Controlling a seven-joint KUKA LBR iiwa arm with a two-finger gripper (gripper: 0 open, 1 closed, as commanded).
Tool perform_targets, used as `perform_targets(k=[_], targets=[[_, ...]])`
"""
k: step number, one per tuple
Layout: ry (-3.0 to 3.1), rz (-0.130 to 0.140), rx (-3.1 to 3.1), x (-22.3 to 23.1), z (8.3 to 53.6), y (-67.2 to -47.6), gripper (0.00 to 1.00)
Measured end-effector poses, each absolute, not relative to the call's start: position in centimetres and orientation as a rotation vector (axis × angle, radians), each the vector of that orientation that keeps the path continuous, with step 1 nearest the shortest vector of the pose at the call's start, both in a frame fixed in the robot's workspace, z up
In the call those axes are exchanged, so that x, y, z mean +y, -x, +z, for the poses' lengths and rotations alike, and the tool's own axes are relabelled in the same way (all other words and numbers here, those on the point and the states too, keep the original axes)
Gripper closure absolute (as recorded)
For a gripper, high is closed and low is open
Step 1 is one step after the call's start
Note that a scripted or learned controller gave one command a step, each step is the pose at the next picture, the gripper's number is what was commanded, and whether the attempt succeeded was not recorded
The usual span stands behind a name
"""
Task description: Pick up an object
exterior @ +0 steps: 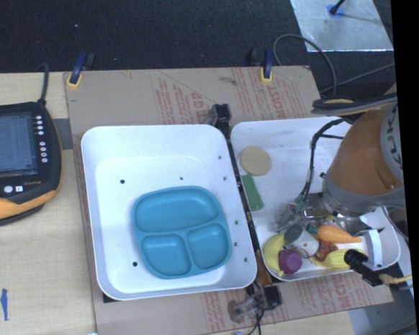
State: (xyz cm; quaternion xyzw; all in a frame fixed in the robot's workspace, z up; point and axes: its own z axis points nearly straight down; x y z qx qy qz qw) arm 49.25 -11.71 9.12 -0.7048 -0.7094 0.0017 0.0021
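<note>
My fingers [300,217] hang low over the right bin's [279,139] near edge, and I cannot tell how far apart they stand (my wrist hides them). The orange carrot [337,234] lies just beside them, its long axis along that near edge, its thin end toward the right corner. The green stick [252,191] lies lengthwise along the bin's left wall.

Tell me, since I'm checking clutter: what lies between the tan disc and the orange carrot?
In the camera view, a green stick lies between the tan disc and carrot.
</note>
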Motion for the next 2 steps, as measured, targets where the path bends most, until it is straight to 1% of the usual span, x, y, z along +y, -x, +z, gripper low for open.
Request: perform_targets(k=[1,2], targets=[[2.205,0.008,-2.232,-11.8,10.1,-49.3,1.0],[2.214,0.0,-2.225,-6.1,19.2,-54.3,1.0]])
